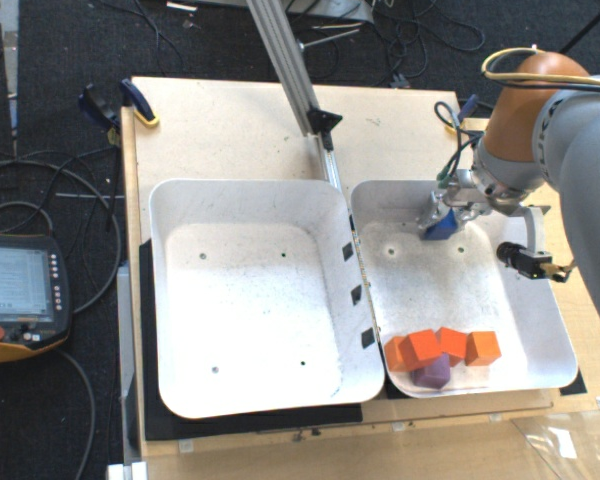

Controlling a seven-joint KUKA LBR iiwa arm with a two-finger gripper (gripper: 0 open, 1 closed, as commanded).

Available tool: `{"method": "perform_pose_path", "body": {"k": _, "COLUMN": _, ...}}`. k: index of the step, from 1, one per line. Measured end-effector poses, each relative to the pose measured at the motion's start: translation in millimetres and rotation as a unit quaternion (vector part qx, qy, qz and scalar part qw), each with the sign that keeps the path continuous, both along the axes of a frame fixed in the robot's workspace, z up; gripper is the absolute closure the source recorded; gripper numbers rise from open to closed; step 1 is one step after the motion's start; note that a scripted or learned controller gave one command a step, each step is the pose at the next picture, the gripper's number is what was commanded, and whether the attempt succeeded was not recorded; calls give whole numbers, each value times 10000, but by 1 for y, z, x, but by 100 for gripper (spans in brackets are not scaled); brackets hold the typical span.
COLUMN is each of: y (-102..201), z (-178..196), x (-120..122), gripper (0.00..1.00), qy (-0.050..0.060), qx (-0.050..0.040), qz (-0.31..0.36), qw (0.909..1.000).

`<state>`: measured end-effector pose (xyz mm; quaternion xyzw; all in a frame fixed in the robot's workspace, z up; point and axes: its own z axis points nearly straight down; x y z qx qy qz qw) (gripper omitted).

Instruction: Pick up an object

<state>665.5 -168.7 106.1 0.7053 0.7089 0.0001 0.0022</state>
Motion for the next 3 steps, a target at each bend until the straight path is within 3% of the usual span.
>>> {"method": "perform_pose_path", "body": {"k": 1, "y": 75, "z": 94, "x": -89, "gripper": 100, "qy": -1, "qx": 27, "qz": 9, "qw": 10000}}
{"method": "perform_pose_path", "body": {"k": 2, "y": 153, "z": 124, "x": -57, "gripper": 100, "qy": -8, "qx": 30, "qz": 30, "qw": 10000}}
{"method": "perform_pose_path", "body": {"k": 3, "y": 212, "z": 86, "x": -121, "gripper": 100, "qy": 62, "qx": 28, "qz": 16, "qw": 10000}}
